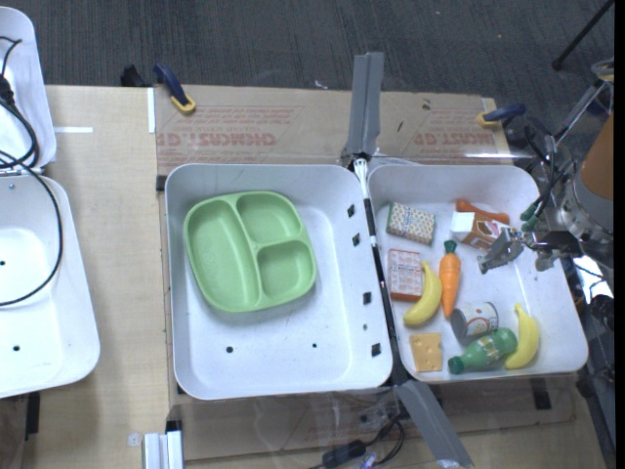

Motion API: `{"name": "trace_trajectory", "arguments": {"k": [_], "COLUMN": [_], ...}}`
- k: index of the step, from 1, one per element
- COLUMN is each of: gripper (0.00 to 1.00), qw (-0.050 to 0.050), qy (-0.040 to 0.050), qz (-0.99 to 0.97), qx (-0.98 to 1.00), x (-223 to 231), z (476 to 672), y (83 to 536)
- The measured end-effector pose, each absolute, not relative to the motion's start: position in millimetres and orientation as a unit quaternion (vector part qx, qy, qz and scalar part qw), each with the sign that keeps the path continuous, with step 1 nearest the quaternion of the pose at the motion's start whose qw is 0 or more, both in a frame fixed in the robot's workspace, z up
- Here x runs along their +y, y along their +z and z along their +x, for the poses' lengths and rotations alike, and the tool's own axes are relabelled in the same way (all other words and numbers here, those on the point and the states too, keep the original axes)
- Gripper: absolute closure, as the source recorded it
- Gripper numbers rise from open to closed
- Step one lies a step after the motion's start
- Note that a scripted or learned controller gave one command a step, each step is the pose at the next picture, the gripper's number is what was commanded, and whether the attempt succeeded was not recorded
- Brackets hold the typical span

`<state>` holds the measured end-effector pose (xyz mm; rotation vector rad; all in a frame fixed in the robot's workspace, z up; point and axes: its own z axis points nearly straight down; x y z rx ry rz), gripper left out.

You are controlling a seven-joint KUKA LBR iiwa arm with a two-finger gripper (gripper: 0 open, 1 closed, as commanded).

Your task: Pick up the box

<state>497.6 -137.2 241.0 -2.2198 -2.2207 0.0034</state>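
Your gripper point(503, 250) hovers at the right of the right bin point(557, 306); whether it is spread or pressed together, you cannot tell. Carry it toward the frame's centre to the patterned box point(410, 223) at that bin's upper left, just above the red packet point(404, 270), and descend squarely over it. Around them lie two bananas point(426, 299), a carrot point(449, 277), a green bottle point(485, 350) and a cheese slice point(426, 351). Left bin point(195, 360) holds a green divided plate point(250, 250).
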Motion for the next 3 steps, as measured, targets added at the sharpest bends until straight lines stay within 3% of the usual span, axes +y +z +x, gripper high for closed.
{"name": "trace_trajectory", "arguments": {"k": [1, 2, 3], "gripper": [0.00, 0.00, 0.00], "qw": [-0.003, -0.014, -0.001], "qy": [-0.0020, -0.0115, 0.0002], "qz": [-0.728, -0.724, -0.649], "qx": [-0.686, -0.690, -0.761], "x": [-129.2, -91.5, -63.3], "z": [604.3, 649.3, 659.3], "y": [125.5, 109.8, 192.6]}}
